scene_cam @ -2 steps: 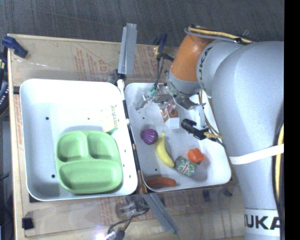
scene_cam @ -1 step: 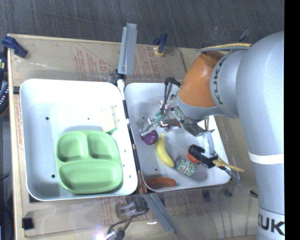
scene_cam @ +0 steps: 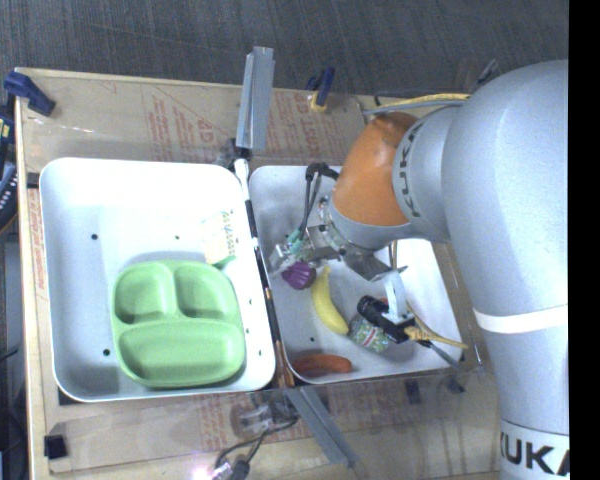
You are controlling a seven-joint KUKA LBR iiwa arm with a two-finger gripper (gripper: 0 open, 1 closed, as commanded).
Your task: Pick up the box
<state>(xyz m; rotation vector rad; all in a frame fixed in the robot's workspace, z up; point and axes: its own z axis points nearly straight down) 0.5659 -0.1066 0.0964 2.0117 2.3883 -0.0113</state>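
Box not yet grasped.
Pincer is seen in right bin by purple item, opening cannot be told; box is left lying in left bin.

left bin: green three-compartment tray lying flat, front half, close to front wall. right bin: yellow banana around middle, pointing front-to-back-ish. small purple thing just beside banana's far end, can't tell what it is. reddish-orange long thing flat along front wall, apart from banana. table pale wood, printed red markings. blue clamps at back edge: one at left corner, one behind right bin.
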